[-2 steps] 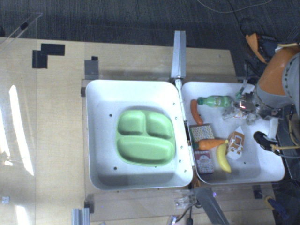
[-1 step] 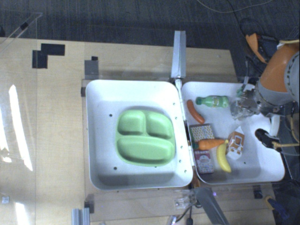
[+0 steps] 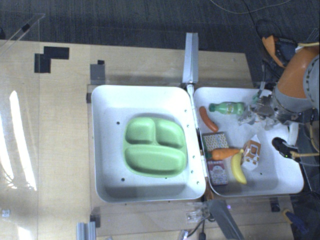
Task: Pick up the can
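Dark red label, short cylinder, looks like it is lying on its side: that's the can (image 3: 217,173), in the right bin (image 3: 280,186), at the bin's near left corner, right against the left wall. Label detail is too small to read.

Crowded around it. A yellow banana (image 3: 238,170) lies just beside the can on its right, looks like touching. An orange carrot (image 3: 226,154) lies across just beyond the can, tip pointing right toward a small white and brown carton (image 3: 251,153), which is tilted near the middle of the bin. A checkered packet (image 3: 215,141) sits beyond the carrot, along the left wall. Farther along that wall, a red-orange sausage (image 3: 208,119) lies at a slant. A green bottle (image 3: 227,107) lies on its side near the far edge, cap to the left.

My gripper (image 3: 254,113) hangs over the far part of the right bin, just beside the bottle's right end and well apart from the can. Open or closed, can't tell, too blurred. Nothing visibly held. Carton, carrot and banana lie between my gripper and the can. My grey wrist and orange band (image 3: 296,76) reach in over the bin's far right corner.

Left bin (image 3: 107,184) holds a green divided tray (image 3: 155,145) at its middle.
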You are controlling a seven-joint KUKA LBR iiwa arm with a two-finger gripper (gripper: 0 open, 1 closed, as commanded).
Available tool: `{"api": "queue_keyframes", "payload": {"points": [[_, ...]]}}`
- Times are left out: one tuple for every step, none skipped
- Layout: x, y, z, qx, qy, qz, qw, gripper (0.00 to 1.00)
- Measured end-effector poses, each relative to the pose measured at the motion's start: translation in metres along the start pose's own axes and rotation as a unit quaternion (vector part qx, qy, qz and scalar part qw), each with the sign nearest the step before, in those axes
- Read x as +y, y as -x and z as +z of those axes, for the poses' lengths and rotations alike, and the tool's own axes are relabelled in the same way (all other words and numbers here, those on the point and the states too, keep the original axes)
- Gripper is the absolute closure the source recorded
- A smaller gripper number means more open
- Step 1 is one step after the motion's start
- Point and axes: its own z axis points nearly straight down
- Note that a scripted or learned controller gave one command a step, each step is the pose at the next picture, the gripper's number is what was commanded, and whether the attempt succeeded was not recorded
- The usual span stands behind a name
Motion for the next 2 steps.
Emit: {"api": "queue_keyframes", "payload": {"points": [[0.0380, -0.0045, 0.0149, -0.001, -0.021, 0.009, 0.9997, 0.00], [0.0381, -0.0080, 0.0052, 0.000, -0.022, 0.007, 0.9997, 1.00]]}}
